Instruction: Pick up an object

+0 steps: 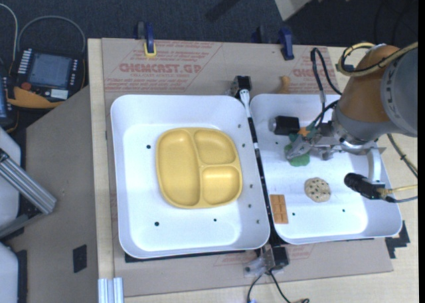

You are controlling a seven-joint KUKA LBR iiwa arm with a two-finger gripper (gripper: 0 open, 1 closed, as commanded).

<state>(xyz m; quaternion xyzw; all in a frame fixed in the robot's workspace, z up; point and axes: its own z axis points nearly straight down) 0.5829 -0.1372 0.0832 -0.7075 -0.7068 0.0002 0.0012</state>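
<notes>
Two bins: the left bin (pixel 126 182) and the right bin (pixel 332 225) sit side by side on the bench, so one can serve as a source and the other as a drop; the pincer works inside the right one.
Arm: the grey arm (pixel 372 99) with its orange band reaches in from the right and bends down over the right bin's upper half.
Yellow tray: a three-compartment yellow tray (pixel 198 167) lies in the left bin, well apart from the pincer, to its left.
Pincer: the pincer (pixel 307 143) is low over the right bin's floor; whether it stands wide or narrow I cannot tell from here.
Green object: a small green object (pixel 298 154) lies right at the pincer's tip, likely the intended pick; I cannot say it is held.
Cookie: a cookie (pixel 317 189) rests below the pincer, near but apart.
Black block: a black block (pixel 286 124) sits just above and left of the pincer.
Orange tag: an orange tag (pixel 278 208) lies lower left, by the bin's wall.
</notes>
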